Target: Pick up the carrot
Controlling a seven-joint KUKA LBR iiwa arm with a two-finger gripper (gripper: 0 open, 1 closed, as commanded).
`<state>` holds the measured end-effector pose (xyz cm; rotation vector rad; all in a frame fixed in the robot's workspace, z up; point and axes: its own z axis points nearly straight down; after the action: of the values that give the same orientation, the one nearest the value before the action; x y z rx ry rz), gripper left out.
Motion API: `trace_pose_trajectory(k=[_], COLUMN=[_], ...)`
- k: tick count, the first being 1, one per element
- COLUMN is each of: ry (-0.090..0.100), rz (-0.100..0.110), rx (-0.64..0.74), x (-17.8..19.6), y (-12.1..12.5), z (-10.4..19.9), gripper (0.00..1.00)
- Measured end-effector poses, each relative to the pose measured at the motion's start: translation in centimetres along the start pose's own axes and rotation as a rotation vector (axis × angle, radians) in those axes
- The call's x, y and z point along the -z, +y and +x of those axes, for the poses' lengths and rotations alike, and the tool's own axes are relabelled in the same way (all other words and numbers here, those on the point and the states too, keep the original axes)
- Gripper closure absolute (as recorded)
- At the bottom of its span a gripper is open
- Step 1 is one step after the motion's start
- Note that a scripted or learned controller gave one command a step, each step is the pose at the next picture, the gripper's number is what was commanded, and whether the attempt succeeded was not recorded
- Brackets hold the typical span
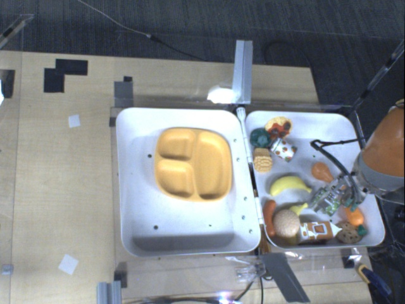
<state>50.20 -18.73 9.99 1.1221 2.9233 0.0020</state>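
Orange and small, the carrot point(355, 216) lies near the right bin's point(297, 114) front right corner, and we see the gripper point(334, 197) just beside it, toward the bin's middle; whether it is wide or narrow we cannot tell. Crowding that corner we find a cookie point(347, 235) just in front of the carrot, a small carton point(316, 231) along the front wall, a banana point(289, 185) mid-bin and an orange piece point(321, 171) behind the gripper. A yellow divided plate point(192, 163) sits in the left bin point(136, 189).

A yellow divided plate point(193, 163) sits in a white bin point(136, 189); the banana point(290, 185) is yellow.
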Motion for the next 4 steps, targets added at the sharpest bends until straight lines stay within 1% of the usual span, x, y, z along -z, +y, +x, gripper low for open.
trace_pose_trajectory(k=[1,2,3,4], ry=[-0.006,-0.003,-0.009,0.014], rz=[-0.005,-0.001,-0.002,0.003], rx=[-0.004,0.065,0.131,0.315], x=[11.5,-0.3,16.9,2.3], y=[2.5,-0.9,-0.4,-2.4], z=[3.5,-0.9,-2.5,0.0], gripper=[1.00,1.00,1.00,1.00])
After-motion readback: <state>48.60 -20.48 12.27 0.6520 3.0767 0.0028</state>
